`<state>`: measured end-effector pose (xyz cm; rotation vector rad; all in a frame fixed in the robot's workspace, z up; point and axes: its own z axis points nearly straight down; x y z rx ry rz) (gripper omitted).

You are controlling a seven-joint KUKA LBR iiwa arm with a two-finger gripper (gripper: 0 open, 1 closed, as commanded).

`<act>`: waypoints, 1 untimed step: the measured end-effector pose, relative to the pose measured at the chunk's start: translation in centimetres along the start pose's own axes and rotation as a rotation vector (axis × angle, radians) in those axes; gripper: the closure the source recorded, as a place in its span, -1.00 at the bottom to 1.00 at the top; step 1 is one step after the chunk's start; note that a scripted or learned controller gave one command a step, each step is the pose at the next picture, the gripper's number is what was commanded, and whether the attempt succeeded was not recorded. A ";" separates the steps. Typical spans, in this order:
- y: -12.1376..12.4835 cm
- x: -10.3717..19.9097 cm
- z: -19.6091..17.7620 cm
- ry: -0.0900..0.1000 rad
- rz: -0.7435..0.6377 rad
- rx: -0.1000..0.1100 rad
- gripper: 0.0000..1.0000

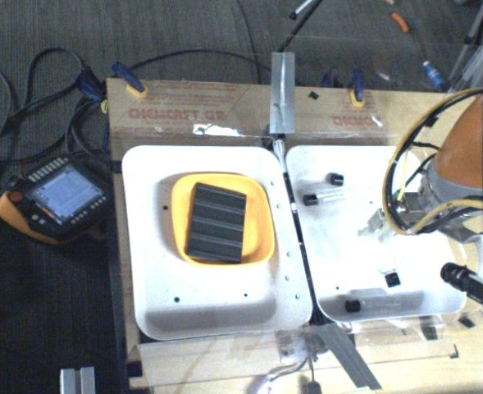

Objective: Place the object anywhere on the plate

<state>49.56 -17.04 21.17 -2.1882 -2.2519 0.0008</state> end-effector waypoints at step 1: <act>0.0 0.0 0.0 0.000 0.000 0.000 -1.00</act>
